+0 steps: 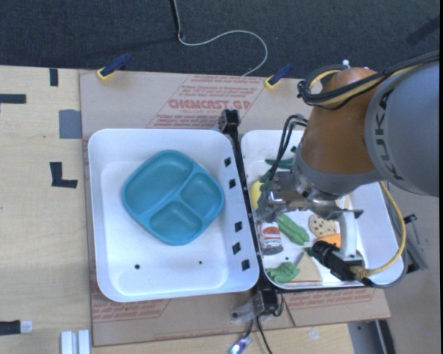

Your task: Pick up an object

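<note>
Over the right bin (384, 220), gripper (275, 195) above small items, grip state unclear

Small can (270, 237): red-and-white label, lying on the right bin's floor directly below the gripper (275, 196) in the camera view.
Green leafy piece (293, 228): elongated, tilted, just right of the can, below the gripper.
Second green piece (283, 273): lower still, near the bin's front rim.
Yellow item (255, 192): just left of the gripper, partly hidden.
</note>
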You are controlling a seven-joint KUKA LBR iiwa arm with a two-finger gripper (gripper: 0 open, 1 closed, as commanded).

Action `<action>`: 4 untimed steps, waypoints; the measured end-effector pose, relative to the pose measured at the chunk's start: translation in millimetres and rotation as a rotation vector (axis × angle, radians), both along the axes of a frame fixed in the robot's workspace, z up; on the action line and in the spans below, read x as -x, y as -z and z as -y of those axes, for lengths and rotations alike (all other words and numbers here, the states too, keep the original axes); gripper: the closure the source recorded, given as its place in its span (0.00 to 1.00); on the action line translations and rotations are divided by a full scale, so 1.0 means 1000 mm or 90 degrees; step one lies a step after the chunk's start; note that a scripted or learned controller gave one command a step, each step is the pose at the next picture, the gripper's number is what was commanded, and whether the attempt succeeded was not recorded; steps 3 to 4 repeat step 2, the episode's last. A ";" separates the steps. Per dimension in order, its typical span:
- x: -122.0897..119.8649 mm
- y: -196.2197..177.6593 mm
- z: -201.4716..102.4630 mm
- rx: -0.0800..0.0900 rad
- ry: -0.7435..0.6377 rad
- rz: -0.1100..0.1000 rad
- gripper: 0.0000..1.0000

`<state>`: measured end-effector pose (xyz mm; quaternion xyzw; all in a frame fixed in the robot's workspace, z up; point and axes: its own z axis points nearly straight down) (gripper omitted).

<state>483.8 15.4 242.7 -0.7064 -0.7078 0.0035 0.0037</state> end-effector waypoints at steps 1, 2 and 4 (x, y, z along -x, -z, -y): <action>-0.001 -0.143 -0.032 -0.002 -0.003 0.016 1.00; 0.000 -0.185 -0.085 -0.001 -0.004 0.009 1.00; 0.000 -0.185 -0.085 -0.001 -0.004 0.009 1.00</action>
